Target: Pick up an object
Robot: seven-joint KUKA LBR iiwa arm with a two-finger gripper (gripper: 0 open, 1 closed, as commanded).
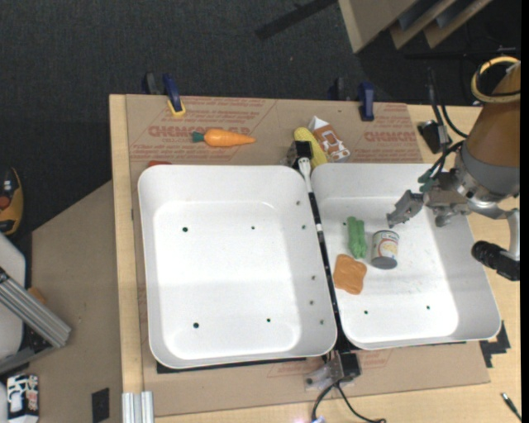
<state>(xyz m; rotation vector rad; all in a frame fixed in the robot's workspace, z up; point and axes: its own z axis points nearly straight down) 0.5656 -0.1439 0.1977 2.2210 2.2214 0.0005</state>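
the end effector (402, 213) hovers in the right bin (446, 330); i cannot tell its state. the small can (384, 249) lies on its side just below it, the green piece (356, 238) beyond. likely risk: the can rolls away from a descending grasp.

A brown cardboard-covered worktop (248, 124) stands on dark carpeted floor (124, 49), with blue clamps (173, 95) along its far edge and pale wooden boards (413, 21) beyond.
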